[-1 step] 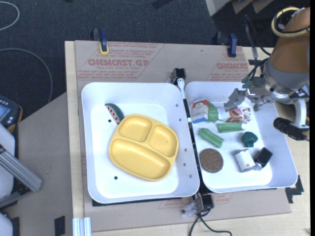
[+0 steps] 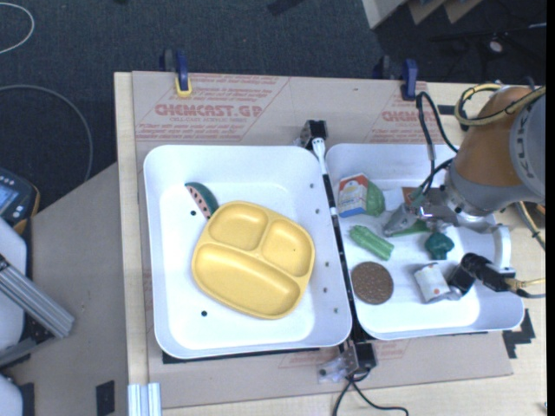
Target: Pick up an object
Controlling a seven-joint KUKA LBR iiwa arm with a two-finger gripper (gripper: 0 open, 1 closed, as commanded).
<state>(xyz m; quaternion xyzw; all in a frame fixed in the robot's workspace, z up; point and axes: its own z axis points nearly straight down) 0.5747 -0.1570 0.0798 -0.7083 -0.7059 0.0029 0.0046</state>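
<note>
My gripper (image 2: 402,223) is low in the right bin (image 2: 408,323), near its middle, with the arm coming in from the right. It hangs between a small white, red and blue carton (image 2: 351,194) with a green piece (image 2: 375,199) beside it and a green cucumber (image 2: 371,241) lying just left and below. A teal object (image 2: 439,245) sits just right of the gripper. Something green shows right under the gripper tip; whether it is gripped I cannot tell. A brown round disc (image 2: 372,282) and a small white and grey object (image 2: 430,282) lie nearer the front.
The left bin (image 2: 165,232) holds a yellow divided plate (image 2: 251,258) and a watermelon slice (image 2: 203,199) at its back left. A raised rim (image 2: 333,232) separates the two bins. Blue clamps (image 2: 180,68) hold the board at the back.
</note>
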